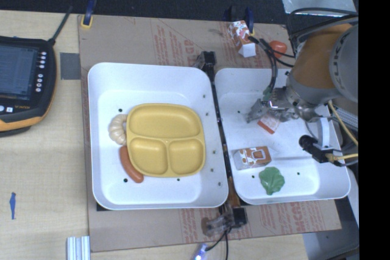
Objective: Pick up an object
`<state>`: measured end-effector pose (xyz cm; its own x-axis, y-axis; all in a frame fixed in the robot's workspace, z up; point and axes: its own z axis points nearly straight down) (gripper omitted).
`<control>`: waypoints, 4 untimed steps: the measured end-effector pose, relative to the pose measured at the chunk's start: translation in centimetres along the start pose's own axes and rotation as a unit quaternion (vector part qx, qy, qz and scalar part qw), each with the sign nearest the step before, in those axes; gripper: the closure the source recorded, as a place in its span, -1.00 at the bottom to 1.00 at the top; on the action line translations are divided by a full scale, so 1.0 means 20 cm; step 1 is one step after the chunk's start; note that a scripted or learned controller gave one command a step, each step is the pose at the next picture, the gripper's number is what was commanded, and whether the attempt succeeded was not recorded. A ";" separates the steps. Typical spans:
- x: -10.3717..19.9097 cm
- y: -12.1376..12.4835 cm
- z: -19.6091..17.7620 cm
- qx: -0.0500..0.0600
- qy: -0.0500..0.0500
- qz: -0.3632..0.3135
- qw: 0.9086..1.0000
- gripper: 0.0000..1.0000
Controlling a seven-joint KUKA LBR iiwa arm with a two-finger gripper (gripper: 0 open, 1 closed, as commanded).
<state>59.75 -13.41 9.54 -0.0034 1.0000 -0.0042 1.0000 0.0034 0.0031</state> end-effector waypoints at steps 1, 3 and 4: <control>-0.01 0.00 -0.06 0.000 -0.002 -0.001 1.000 1.00; 0.12 -0.27 -0.48 0.003 0.002 0.000 1.000 -1.00; -0.09 0.04 0.03 0.005 0.002 -0.001 1.000 -1.00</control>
